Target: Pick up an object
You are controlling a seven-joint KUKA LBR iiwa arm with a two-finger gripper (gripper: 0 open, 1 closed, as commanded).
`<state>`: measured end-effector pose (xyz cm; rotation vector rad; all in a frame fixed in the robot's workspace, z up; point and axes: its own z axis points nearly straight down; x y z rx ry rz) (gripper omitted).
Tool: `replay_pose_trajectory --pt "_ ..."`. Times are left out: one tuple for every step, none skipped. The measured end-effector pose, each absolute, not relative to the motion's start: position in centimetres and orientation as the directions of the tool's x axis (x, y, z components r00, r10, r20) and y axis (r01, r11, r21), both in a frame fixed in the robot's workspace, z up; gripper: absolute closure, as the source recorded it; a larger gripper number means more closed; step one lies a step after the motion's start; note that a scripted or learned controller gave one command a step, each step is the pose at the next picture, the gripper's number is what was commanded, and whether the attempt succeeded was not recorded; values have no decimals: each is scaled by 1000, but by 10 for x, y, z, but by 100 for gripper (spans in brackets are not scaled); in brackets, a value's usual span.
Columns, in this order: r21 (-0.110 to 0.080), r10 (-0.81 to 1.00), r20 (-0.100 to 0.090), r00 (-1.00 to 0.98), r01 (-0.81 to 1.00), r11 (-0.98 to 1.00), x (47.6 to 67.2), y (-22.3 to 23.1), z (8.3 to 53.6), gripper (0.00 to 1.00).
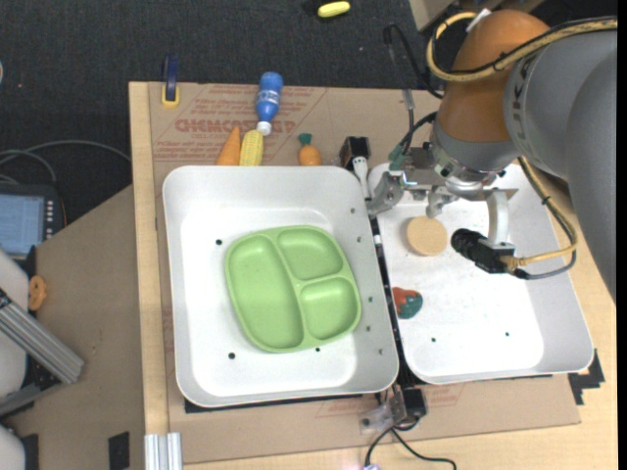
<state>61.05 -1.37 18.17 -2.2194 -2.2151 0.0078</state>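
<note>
the grey arm with its orange band reaches in from three o'clock, wrist bent down over the right bin (549, 351), the gripper (431, 196) low near that bin's upper left; whether it is apart or together i cannot tell. the bench carries two white bins; the left bin (196, 360) holds a green divided tray (292, 287). a tan round disc (426, 236) lies just at six o'clock of the gripper, a red-green toy (406, 303) further at six.

A yellow object (334, 10) lies on the dark floor (88, 37) beyond the bench (147, 262). Behind the bins, on the bench's cardboard, lie a blue-capped bottle (268, 99), a corn cob (252, 148) and a small carrot (309, 152).
</note>
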Motion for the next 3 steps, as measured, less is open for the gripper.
replay_pose_trajectory --pt "2 1000 0 1 1000 -1 613 -14 195 100" --pt "1 1000 -1 1 1000 -1 613 -14 195 0" --pt "4 1000 -1 0 1000 0 614 -14 206 100"
